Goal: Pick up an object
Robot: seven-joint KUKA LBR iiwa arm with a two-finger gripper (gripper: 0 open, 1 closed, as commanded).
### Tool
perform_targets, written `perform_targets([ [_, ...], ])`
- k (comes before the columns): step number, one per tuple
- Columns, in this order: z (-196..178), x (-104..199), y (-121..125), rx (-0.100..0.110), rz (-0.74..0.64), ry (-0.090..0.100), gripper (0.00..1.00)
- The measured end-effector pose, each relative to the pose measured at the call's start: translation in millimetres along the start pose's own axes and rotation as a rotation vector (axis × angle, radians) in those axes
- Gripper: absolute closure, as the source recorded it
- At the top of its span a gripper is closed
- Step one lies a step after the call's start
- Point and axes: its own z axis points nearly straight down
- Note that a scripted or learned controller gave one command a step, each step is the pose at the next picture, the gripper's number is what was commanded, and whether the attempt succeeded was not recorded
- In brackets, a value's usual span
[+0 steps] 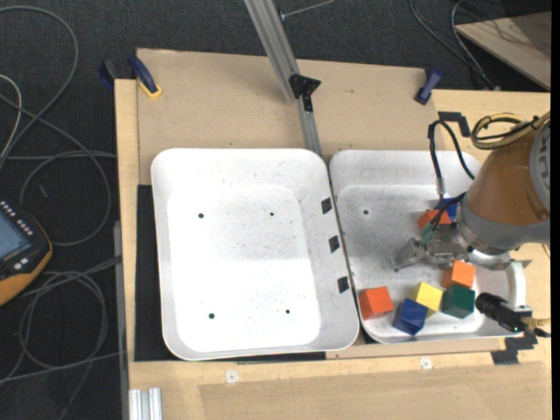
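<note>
Several coloured blocks lie in the right bin (367, 191), near its front edge: an orange block (376, 301), a blue block (409, 316), a yellow block (429, 295), a green block (458, 302) and a second orange block (459, 275). My gripper (422, 254) hangs low over the bin floor, just behind the yellow block and left of the second orange block. Nothing shows in its grasp. A small orange piece (434, 219) and a blue piece (449, 206) sit behind the gripper, partly hidden by the arm (512, 195).
The left bin (175, 182) has a speckled white floor. A slanted metal strut (280, 51) comes down to the ridge between the bins. Blue clamps (145, 75) (428, 86) hold the bench's back corners. Cables lie on the floor at left.
</note>
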Motion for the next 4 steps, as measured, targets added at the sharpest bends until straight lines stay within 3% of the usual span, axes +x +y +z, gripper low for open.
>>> perform_targets([
  [1, -9.0, 0.0, -1.2, 0.002, 0.001, 0.001, 1.0],
  [4, -160.6, 5.6, 16.8, -0.003, 0.0, -0.002, 1.0],
])
